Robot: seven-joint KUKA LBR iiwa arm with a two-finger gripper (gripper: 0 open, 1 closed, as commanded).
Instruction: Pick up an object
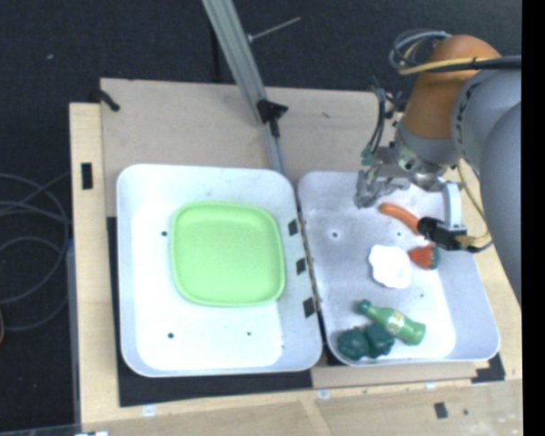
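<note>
You see the gripper (374,192) low over the right bin's (338,243) far edge; whether it is spread, I cannot tell; an orange carrot (400,213) lies just beside it; a green bottle (393,322) rests nearer; a green plate (227,253) sits in the left bin (145,243).

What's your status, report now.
Gripper low over right bin's far end, nothing seen between fingers. Orange carrot just beside it, not lifted. White piece and green bottle nearer front.
</note>
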